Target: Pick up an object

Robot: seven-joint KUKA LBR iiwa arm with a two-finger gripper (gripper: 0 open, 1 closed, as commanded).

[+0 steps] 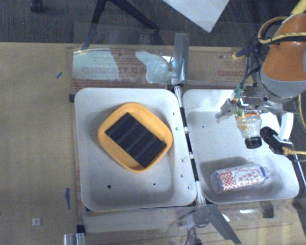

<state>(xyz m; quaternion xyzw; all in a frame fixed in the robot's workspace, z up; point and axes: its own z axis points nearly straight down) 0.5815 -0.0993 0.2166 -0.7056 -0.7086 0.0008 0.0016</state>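
Gripper (243, 107) seen clamped on small clear bottle (248, 126), raised over right bin (204, 103). Red-patterned pack (239, 178) lies at bottle's 6 o'clock. Yellow tray (134, 136) sits in left bin (86, 116).

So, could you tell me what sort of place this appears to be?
Probably a robotics lab or test cell: a robot arm reaches over two white bins holding assorted objects on a wooden bench, with an office chair base on carpet behind.
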